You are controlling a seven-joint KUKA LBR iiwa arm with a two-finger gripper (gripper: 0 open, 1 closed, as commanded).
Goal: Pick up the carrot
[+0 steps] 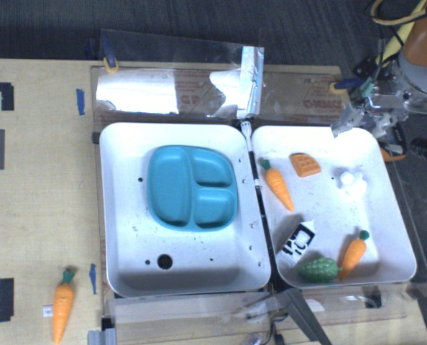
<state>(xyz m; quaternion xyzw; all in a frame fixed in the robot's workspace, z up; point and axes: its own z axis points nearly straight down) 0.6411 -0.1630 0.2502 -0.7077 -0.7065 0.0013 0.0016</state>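
Gripper (359, 115) hovering over the right bin's (397, 214) far rim, finger state impossible to tell. Two carrots inside: one (278, 183) by the left wall, another (353, 253) near-right, touching a green vegetable (320, 269). Third carrot (62, 304) out on the counter (34, 192), near-left.

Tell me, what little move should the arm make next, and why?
Probably swing the gripper inward and down over the orange toy carrot with a green top near the right white bin's left wall; the gripper sits at the bin's far corner, away from it.
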